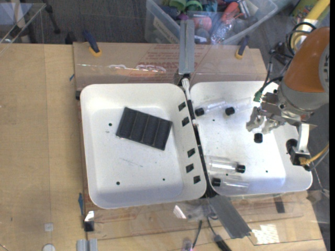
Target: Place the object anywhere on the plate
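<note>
A dark grey ribbed plate [144,128] lies flat in the left bin [99,187], toward its back. In the right bin [277,179] lie clear tubes with black caps: one near the back [214,108], one near the front [226,167], and a third clear one [229,182] just in front of it. My gripper [257,128] hangs over the middle right of the right bin, pointing down. A small black piece [257,137] sits right under its tip; whether it is gripped or lying on the bin floor is unclear.
A row of black clips [188,137] runs along the divider between the bins. The grey and orange arm [309,72] covers the right bin's far right. A clear box of toys [209,4] stands behind the bins.
</note>
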Available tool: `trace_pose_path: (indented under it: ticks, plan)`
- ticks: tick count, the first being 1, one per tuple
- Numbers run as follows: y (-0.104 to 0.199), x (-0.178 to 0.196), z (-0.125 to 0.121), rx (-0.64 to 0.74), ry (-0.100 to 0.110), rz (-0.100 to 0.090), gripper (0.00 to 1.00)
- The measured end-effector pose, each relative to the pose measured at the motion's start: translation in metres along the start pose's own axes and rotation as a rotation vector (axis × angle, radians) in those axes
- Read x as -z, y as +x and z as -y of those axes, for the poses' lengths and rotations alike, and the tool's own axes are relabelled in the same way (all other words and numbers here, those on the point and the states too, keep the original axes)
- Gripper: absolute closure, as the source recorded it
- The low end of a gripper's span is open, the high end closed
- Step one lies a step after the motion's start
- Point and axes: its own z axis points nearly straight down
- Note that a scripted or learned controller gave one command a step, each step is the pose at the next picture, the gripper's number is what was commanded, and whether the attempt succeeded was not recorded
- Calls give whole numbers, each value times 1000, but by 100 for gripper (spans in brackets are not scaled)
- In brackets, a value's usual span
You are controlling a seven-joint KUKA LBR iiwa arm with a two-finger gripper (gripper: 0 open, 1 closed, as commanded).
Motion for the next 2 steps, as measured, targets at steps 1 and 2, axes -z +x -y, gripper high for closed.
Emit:
trace_pose_path:
  ticks: [1,2]
  plan:
    - [10,3,-9,-62,-4,0,100]
    - [31,10,-20,-55,-3,1,100]
